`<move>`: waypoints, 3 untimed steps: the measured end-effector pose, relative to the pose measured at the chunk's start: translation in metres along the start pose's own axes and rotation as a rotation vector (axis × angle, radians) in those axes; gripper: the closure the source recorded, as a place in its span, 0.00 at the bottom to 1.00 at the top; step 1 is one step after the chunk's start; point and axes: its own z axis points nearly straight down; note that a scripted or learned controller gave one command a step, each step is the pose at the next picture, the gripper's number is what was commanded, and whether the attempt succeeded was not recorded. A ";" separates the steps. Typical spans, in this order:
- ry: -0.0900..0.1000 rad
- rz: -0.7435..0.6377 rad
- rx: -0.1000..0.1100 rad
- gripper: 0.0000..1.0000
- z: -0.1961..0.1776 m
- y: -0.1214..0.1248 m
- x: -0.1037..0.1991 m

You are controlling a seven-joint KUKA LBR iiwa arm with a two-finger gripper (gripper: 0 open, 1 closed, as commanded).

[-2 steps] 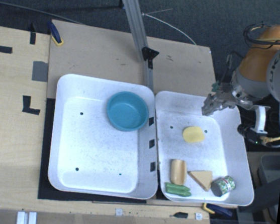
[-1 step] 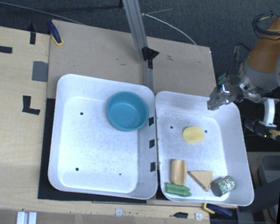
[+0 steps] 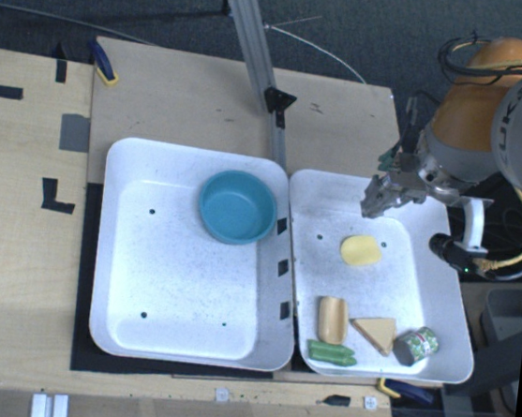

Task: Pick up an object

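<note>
The pincer hangs over the far edge of the right bin; whether it is released or clenched I cannot tell. Nothing looks lifted yet. Nearest it lies a yellow round object, untouched; a tan cylinder, wedge, green piece and small can crowd the near edge. The whole pick remains.

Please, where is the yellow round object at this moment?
The yellow round object lies in the right bin, near its middle, just below the gripper and above the tan cylinder.
</note>
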 end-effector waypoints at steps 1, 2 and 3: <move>0.001 -0.002 -0.001 1.00 -0.008 -0.020 0.059; 0.001 -0.004 0.001 1.00 -0.004 -0.033 0.121; 0.001 -0.003 0.001 1.00 -0.013 -0.052 0.165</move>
